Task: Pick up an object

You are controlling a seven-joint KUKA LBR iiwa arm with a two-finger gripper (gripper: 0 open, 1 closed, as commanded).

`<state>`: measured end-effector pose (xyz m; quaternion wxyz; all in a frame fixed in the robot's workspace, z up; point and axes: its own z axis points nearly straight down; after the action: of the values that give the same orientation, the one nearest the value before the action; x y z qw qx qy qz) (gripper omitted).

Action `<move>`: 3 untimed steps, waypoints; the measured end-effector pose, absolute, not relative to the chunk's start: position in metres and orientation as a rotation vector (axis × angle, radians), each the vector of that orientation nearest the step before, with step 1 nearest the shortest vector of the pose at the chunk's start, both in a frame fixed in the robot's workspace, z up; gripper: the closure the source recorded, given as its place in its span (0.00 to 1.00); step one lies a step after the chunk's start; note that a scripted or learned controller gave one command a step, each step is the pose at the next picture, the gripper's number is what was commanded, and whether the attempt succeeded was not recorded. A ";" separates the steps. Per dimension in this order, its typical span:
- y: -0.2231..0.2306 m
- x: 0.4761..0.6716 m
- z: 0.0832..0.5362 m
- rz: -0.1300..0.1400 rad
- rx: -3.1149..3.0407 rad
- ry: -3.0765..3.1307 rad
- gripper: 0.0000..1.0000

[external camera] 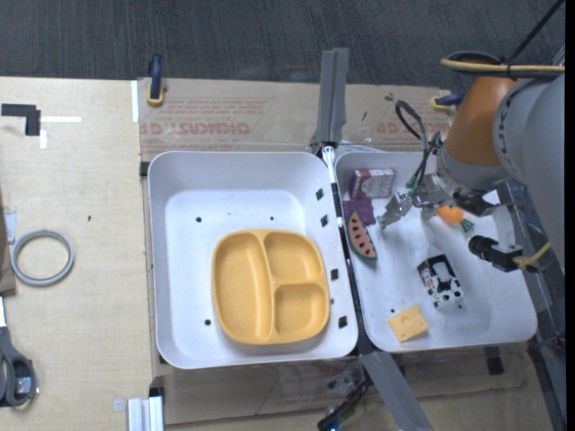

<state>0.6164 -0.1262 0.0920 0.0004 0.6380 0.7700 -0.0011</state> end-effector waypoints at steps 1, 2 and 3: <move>-0.144 0.659 0.107 -0.003 2.156 2.282 0.00; -0.206 0.659 0.093 -0.002 2.164 2.274 0.00; -0.217 0.619 0.096 0.006 2.155 2.290 0.00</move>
<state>0.6187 -0.2174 0.0956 -0.0017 0.6853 0.7283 0.0018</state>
